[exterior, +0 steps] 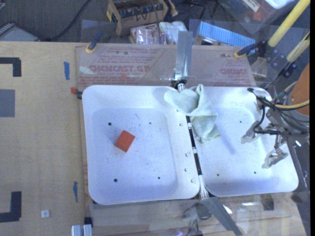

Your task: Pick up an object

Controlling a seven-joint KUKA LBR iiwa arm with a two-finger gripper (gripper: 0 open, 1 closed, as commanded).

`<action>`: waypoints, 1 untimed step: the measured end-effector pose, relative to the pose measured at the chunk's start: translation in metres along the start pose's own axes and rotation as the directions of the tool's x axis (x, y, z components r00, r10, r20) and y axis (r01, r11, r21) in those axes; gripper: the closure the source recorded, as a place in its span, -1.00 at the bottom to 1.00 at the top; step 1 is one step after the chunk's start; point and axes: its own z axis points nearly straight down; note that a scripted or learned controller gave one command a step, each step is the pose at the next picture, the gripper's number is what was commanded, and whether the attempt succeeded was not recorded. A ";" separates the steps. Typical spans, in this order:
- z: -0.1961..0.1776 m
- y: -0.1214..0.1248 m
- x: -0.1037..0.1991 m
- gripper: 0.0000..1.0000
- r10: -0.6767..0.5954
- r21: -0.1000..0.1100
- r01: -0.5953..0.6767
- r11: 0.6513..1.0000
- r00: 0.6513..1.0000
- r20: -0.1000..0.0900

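The gripper [261,148] hangs over the right bin [275,183] with fingers spread apart, holding nothing; the orange block [125,141] lies in the left bin [96,102]; a pale cloth [194,109] drapes across the divide

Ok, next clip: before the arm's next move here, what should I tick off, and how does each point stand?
1. Target present: orange block lies in the left bin: ok.
2. Block free of neighbours: nothing touches it: ok.
3. Pale cloth contained: it drapes across the divide between the bins: not ok.
4. Gripper near a target: it hangs over the right bin, far from the block: not ok.
5. Gripper carrying nothing: ok.
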 end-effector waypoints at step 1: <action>-0.040 -0.054 -0.071 -1.00 -0.305 0.005 0.305 0.952 0.952 0.005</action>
